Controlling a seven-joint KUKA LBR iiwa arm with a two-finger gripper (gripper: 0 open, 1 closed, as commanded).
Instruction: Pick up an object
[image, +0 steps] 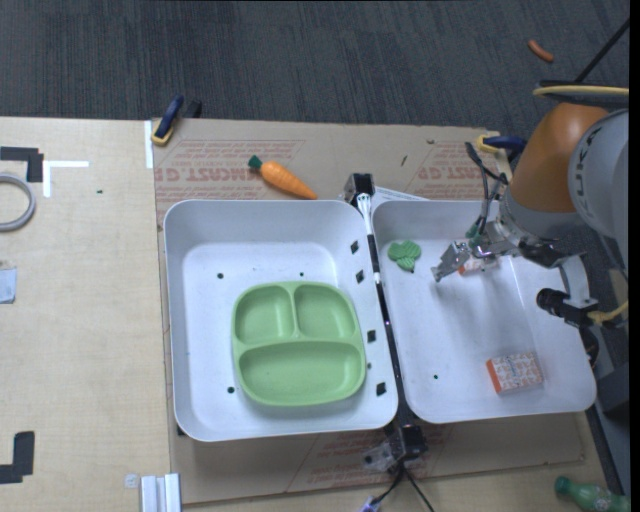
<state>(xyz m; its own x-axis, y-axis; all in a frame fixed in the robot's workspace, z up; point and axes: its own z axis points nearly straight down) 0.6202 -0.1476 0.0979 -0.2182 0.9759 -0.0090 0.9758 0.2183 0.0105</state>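
In the right bin (450, 395) a small green leafy toy (404, 254) lies near the far left corner, and an orange-and-white box (515, 373) lies near the front right. My gripper (449, 266) hangs over the bin's far half, a little to the right of the green toy and apart from it. Nothing shows between its fingers. The arm reaches in from the right, with its orange band (555, 150) above the wrist.
The left bin (200, 400) holds a green divided plate (298, 343). A toy carrot (283, 177) lies on the cardboard behind the bins. A blue-and-yellow clip (167, 119) sits at the cardboard's far left corner. Clamps (359, 187) join the bins at the back and front.
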